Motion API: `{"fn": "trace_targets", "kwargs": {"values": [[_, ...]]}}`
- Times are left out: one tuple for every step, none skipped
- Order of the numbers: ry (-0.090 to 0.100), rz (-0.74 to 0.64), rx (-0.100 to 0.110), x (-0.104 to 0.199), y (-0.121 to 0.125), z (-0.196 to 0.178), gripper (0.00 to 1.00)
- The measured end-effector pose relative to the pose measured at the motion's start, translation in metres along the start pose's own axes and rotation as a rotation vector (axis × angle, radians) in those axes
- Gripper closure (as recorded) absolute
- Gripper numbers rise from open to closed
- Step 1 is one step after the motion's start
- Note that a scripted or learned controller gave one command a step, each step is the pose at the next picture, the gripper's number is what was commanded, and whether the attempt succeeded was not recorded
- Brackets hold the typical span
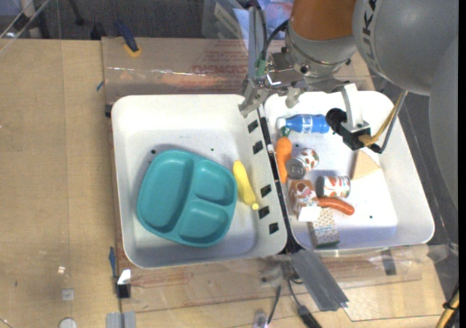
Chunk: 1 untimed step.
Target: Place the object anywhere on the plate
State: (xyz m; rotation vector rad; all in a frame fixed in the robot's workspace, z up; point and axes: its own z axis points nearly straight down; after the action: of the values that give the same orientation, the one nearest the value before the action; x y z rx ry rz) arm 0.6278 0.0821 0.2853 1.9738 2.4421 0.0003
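Two bins, and the right bin (408, 210) is packed: bottle (306, 125), carrot (282, 150), cans. Teal plate (187, 197) has a banana (245, 184) touching its right edge. Can't tell the fingers' state.

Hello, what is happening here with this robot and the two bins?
A grey robot arm reaches in from the right, its hand above the far end of the divider between the bins. The teal plate lies in the left bin with nothing on it; a yellow banana lies beside it. The right bin holds a bottle, a carrot and other small items.
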Motion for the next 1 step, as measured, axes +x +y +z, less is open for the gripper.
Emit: {"fn": "trace_targets", "kwargs": {"values": [[0.001, 0.216, 0.0, 0.0579, -0.0042, 0.1656, 0.0]]}}
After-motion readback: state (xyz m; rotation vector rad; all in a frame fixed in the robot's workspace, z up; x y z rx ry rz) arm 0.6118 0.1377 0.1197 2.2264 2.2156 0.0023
